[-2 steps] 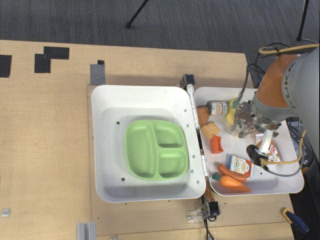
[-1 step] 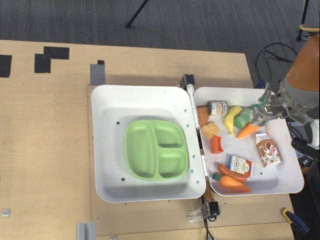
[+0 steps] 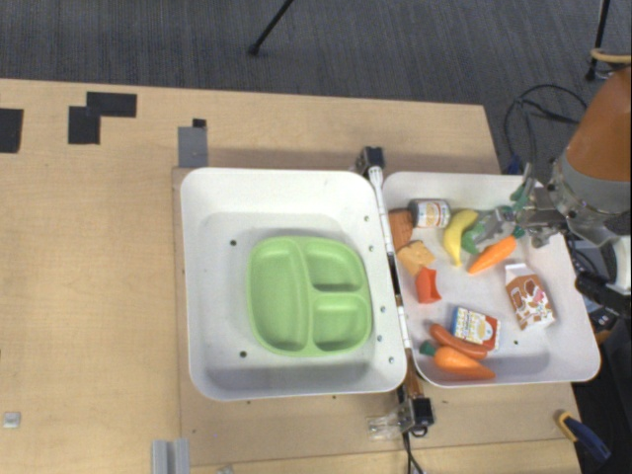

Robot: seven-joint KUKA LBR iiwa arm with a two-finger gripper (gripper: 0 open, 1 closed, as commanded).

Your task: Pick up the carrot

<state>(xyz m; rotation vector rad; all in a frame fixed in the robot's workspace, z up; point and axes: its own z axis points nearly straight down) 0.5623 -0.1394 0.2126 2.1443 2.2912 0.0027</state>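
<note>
Two carrot-like pieces lie in the right bin [image 3: 583, 363]: the carrot [image 3: 493, 255] near the bin's far right corner, just beside a yellow banana [image 3: 456, 235], and a second orange piece [image 3: 462, 361] at the near edge. Claw [image 3: 523, 215] sits right at the carrot's leafy end; whether it is parted or closed, cannot tell. Judgement: grip mid-body, across the taper, clear of the banana. Carrot is orange, tapered, green-topped, lying slantwise.

Grey carpet [image 3: 296, 28] behind wooden bench [image 3: 89, 294]
</note>
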